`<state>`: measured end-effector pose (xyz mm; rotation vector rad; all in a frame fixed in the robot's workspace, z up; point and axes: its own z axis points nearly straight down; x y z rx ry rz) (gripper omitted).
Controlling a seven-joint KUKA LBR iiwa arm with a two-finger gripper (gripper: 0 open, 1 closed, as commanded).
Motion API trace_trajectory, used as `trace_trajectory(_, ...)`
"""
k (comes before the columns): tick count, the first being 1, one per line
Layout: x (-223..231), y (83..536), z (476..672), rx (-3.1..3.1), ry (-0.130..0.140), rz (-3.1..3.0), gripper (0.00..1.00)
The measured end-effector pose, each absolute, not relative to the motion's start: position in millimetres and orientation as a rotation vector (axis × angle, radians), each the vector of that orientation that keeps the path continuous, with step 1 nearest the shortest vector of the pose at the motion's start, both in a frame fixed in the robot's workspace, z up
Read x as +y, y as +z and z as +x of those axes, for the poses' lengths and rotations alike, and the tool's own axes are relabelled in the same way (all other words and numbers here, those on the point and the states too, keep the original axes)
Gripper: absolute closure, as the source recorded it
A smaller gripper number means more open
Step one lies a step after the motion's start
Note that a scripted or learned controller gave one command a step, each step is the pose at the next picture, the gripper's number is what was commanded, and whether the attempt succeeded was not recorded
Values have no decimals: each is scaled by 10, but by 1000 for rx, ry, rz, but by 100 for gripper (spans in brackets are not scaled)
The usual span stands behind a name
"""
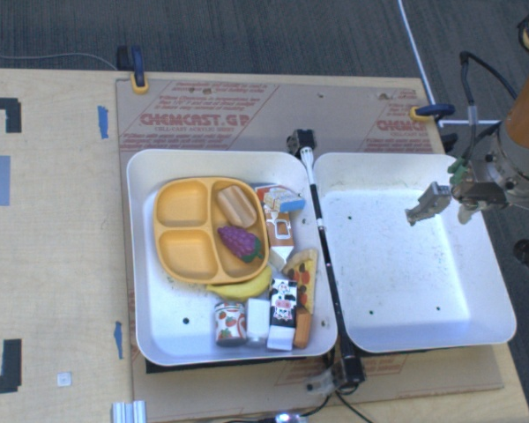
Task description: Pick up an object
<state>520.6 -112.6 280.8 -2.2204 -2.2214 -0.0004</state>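
My gripper (443,206) hangs over the right bin (406,324), near its upper right corner, with its two fingers spread apart and nothing between them. The left bin (145,263) holds the objects. A yellow divided plate (183,252) carries a hot dog (237,205) and a purple grape bunch (240,241). A banana (243,286) lies along the plate's lower edge. To its right are a small carton (279,221), a pizza slice (301,271), a black-and-white milk carton (283,311) and a strawberry can (230,322).
A black divider with a cable (310,192) runs between the two bins. Both bins rest on a cardboard sheet (203,117) held by a yellow clamp (138,69) and a blue clamp (432,110). The wooden bench (48,236) stretches to the left.
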Motion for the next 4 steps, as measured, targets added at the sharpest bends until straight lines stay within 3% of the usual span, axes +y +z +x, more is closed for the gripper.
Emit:
trace_trajectory(1,-1126,2911,5215,-2223,-3,-2222,100)
trace_trajectory(2,-4,2242,4964,-2221,0,-2219,100)
trace_trajectory(3,-209,2112,4797,-2220,0,-2221,100)
trace_trajectory(4,426,1869,4790,-2220,2,-2219,100)
